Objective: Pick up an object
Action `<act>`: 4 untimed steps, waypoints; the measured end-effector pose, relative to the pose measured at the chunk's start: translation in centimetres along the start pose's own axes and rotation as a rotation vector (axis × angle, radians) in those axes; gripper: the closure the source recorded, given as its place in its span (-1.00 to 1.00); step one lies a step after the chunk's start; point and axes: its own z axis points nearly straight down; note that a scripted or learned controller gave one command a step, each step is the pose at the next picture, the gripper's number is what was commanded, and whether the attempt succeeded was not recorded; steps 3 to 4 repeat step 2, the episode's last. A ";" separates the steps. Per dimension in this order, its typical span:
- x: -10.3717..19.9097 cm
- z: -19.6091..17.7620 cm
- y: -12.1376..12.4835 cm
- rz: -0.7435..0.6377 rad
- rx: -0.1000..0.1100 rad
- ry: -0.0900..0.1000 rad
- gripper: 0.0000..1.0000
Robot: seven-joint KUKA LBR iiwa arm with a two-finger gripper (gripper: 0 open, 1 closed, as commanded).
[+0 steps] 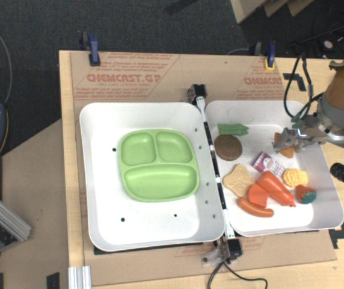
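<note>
The right bin (pixel 316 221) holds several toy foods: a green pod (pixel 233 129), a brown round patty (pixel 227 147), a toast slice (pixel 238 180), a pink wrapper (pixel 262 161), an orange carrot (pixel 275 188), a red sausage (pixel 256 207), a yellow corn piece (pixel 296 176) and a red fruit with a green top (pixel 305 194). My gripper (pixel 287 140) is low over the bin's upper right part. A small orange piece (pixel 288 152) lies just under its tip. Whether they touch is unclear.
The left bin (pixel 100 209) holds a green divided plate (pixel 158 164). Black clips (pixel 197 93) join the bins at the middle seam. A black cable (pixel 295 89) loops above my wrist. Blue clamps (pixel 91 47) hold the bench board's far edge.
</note>
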 end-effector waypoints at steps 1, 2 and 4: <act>5.8 -0.4 2.4 -0.010 -0.004 -0.001 1.00; 14.0 -2.5 2.8 -0.013 -0.006 0.003 1.00; 14.0 -2.5 2.8 -0.013 -0.006 0.003 1.00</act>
